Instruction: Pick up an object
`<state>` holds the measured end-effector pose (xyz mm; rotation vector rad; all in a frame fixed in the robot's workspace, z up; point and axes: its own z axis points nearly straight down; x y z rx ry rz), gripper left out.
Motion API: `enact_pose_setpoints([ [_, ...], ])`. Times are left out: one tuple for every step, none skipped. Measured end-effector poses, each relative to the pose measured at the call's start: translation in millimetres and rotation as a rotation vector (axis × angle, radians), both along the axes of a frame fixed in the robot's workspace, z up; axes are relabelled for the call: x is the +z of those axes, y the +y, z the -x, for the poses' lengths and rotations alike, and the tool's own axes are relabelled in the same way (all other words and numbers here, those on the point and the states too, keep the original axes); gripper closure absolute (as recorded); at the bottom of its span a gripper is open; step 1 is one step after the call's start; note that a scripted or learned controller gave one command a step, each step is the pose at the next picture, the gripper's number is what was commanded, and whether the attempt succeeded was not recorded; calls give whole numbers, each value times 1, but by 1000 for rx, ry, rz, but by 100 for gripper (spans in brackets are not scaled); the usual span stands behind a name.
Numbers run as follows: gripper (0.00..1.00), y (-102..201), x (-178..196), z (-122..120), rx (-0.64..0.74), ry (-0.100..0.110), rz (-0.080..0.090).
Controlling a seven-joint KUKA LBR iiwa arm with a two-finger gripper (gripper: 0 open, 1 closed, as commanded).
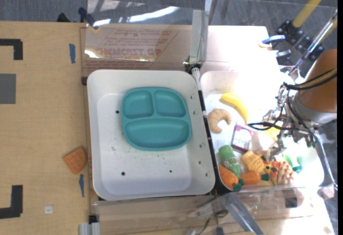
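From above, the grey arm's hand (278, 131) is hovering over the right white bin (214, 81), just right of the purple carton (242, 137) among clustered toy foods, seemingly choosing one; its grip I cannot tell, and nothing visibly held.

The wooden bench (37, 121) carries two shallow white bins side by side: the left bin (102, 137) and the right bin (211, 81). A small waffle-patterned orange piece (75, 160) lies on the bare board, just left of the left bin. Blue tape strips (72, 52) and black corner marks (14, 49) sit on the bench surface.
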<state>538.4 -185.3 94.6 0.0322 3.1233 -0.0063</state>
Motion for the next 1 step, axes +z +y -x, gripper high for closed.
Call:
enact_pose_setpoints([
  [0,63,3,-67,-63,-10,-1],
])
